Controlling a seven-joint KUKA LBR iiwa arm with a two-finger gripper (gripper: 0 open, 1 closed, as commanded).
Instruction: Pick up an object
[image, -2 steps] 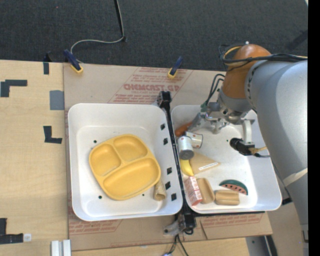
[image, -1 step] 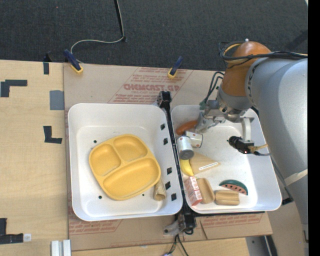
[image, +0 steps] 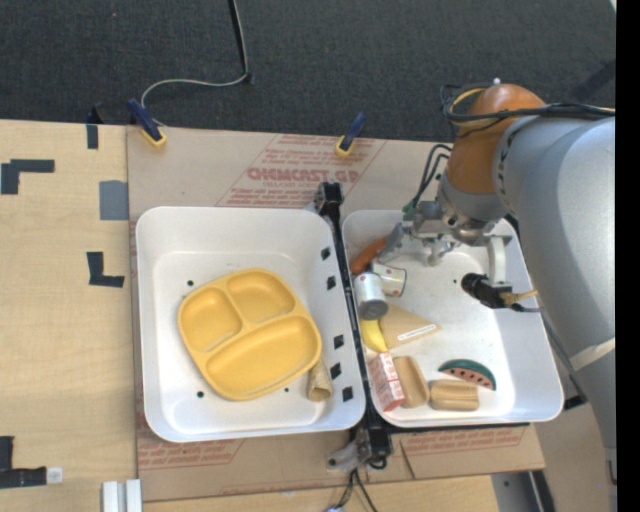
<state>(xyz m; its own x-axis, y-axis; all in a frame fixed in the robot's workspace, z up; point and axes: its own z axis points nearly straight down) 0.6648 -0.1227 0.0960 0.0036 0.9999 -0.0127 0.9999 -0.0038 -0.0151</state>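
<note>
In the left bin (image: 160, 330) a yellow divided plate (image: 250, 332) lies flat, and a small tan cone-like piece (image: 318, 382) rests just beside its near right corner; none of this looks involved in the pick. Across the divider, the right bin (image: 520, 390) holds the likely candidates. At its far left an orange carrot-like piece (image: 366, 252) lies on a slant, its long axis running from near-left to far-right, the far end pointing toward the arm's wrist. Just near of it sits a small silver can (image: 371, 290) on its side, its long axis running roughly left-near to right-far. Nearer again come a yellow banana-like piece (image: 372, 334), a pale cheese wedge (image: 405, 324) with its tip pointing right, a pink wrapped block (image: 383, 381), a hot-dog-like piece (image: 410, 380), a bread roll (image: 455, 396) lying left to right, and a watermelon slice (image: 468, 374). The gripper (image: 437, 247) hangs low over the far part of this bin, right of the carrot and can, and whether its jaws are spread or pressed together cannot be told from this angle. Nothing is visibly pinched, so the pick seems not yet made: choosing, closing on and lifting an object all remain.
</note>
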